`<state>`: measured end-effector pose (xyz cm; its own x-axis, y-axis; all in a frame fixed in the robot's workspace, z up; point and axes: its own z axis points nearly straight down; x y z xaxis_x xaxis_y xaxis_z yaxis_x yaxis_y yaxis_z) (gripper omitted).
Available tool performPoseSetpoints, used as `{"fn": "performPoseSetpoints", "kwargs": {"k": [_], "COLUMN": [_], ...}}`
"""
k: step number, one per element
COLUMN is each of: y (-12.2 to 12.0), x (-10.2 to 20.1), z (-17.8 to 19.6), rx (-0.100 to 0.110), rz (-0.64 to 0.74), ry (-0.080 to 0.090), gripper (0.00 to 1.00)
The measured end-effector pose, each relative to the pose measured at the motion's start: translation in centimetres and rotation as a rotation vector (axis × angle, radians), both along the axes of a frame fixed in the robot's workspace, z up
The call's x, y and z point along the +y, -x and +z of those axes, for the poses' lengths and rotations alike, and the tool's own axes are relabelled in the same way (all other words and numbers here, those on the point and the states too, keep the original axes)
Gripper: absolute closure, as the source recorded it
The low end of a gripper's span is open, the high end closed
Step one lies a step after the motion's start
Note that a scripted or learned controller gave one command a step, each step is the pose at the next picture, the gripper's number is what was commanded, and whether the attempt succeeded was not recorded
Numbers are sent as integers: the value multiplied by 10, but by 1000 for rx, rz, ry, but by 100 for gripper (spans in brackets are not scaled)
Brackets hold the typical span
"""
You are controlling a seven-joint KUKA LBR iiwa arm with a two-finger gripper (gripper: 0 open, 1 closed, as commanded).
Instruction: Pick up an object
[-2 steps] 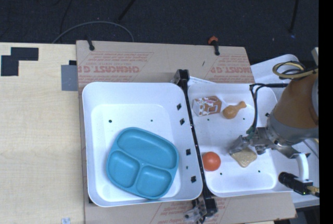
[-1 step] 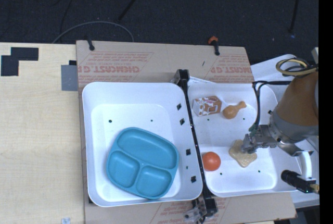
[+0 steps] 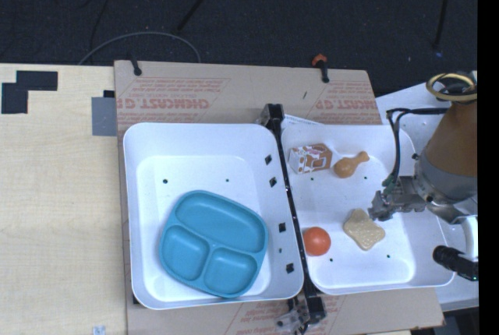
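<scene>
- So far nothing is lifted: every candidate lies on the floor of the right bin (image 3: 405, 267).
- Nearest my pincer (image 3: 383, 205) is the pale bread-shaped piece (image 3: 364, 230), just to its near-left; whether I touch it I cannot tell.
- Further left sits the orange ball (image 3: 316, 241), and toward the far side the tan drumstick toy (image 3: 350, 164) beside a small printed packet (image 3: 311, 159).
- Over in the left bin (image 3: 140, 170) rests a blue divided plate (image 3: 213, 242).
- Left to do: close on one thing and raise it.
- Whether my pincer is released or clenched I cannot tell; it reads as a dark blur, and my wrist is cut off at the right.
</scene>
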<state>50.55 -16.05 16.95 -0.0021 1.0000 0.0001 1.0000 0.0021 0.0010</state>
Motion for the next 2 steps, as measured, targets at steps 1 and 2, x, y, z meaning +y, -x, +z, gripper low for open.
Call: {"fn": "performPoseSetpoints", "kwargs": {"k": [1,2], "y": [-4,-5], "x": [2,1], "z": [63,101], "rx": [-3,-1], "rz": [0,0], "ry": [1,1], "gripper": [100,100]}}
